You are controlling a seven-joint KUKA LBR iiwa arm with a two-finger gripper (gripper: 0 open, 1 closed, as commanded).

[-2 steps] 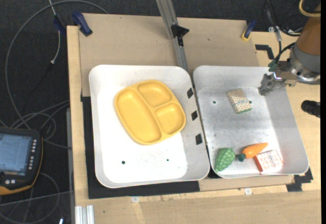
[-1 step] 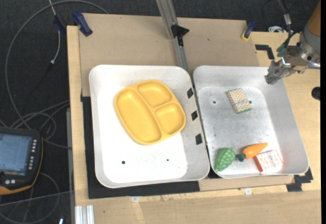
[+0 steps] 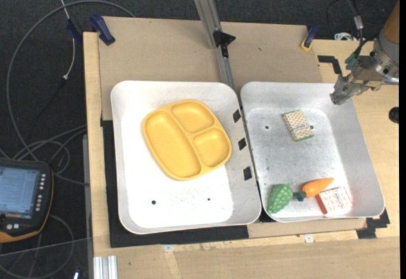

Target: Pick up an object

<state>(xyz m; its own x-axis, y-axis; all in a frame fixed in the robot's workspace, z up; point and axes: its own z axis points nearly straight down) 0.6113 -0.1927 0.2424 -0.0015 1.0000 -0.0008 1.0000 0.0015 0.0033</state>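
Claw (image 3: 340, 92) above right bin (image 3: 355, 144) rim (grip state unclear); patterned box (image 3: 298, 125) nearest, path unobstructed.

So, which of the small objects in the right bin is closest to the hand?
The pale patterned block, alone in the upper part of the right bin, is closest to the hand. The green toy, carrot and red-white box lie along the bottom edge.
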